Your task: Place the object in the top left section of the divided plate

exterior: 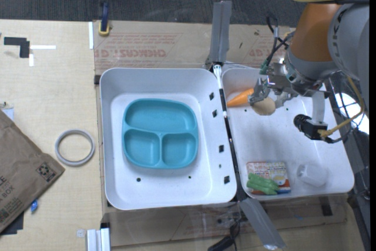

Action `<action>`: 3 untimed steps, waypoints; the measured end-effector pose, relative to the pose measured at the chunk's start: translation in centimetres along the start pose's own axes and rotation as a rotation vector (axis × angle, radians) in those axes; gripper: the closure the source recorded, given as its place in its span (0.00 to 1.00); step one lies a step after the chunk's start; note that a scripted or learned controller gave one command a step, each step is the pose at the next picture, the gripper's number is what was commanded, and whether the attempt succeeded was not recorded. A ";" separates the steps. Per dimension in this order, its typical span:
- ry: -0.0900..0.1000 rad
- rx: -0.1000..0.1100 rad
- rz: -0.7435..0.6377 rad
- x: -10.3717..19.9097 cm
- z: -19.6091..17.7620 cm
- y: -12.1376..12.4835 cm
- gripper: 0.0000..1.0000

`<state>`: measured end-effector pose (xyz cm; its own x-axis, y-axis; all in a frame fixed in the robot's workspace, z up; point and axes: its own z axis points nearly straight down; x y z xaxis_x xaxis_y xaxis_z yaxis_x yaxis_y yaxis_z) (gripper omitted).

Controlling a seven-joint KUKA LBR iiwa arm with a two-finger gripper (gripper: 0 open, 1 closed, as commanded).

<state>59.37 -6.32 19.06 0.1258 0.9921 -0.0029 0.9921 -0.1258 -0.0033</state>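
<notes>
Tan rounded potato-like object (264,106): in right bin, apparently pinched by gripper (260,97). Teal divided plastic plate (160,133), left bin: sections bare. Carry and placement outstanding.

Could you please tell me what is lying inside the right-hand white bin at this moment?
An orange carrot-like piece, a tan rounded object at the gripper, and a packet with green items. The arm covers the bin's upper right.

One fixed camera hangs above the desk (47,103) and looks down at a slant, far enough back to take in both white bins. The gripper (262,96) sits right of centre in the upper half; the left bin (111,144) lies to its left.
</notes>
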 end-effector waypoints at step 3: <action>0.001 0.000 0.170 3.0 0.0 -5.5 1.00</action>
<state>54.26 -2.68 19.05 0.2916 0.9565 -0.0023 0.9565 -0.2916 -0.0026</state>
